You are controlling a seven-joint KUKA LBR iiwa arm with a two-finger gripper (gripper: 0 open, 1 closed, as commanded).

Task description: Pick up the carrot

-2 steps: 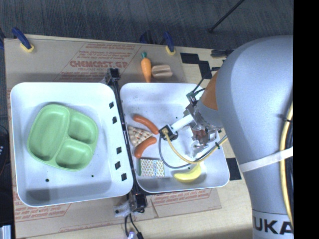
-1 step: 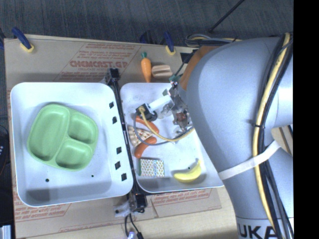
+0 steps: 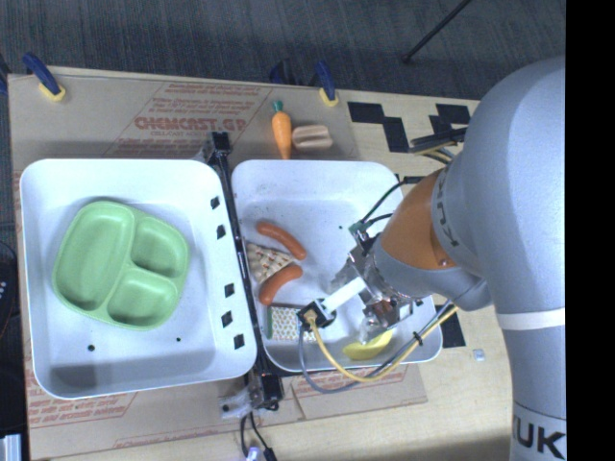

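Note:
The carrot (image 3: 281, 133), orange with a green top, lies on the brown cardboard just beyond the far rim of the right bin (image 3: 317, 173), outside both bins. My gripper (image 3: 382, 311) is down in the near right corner of the right bin, far from the carrot. It hangs just above a yellow banana (image 3: 369, 348). Nothing can be seen held in the gripper.
A small bun-like toy (image 3: 311, 138) lies right of the carrot. The right bin holds two orange sausages (image 3: 281, 239) (image 3: 280, 282), a waffle piece (image 3: 258, 257) and a green gridded block (image 3: 283, 322). A green divided plate (image 3: 120, 262) sits in the left bin (image 3: 38, 190).

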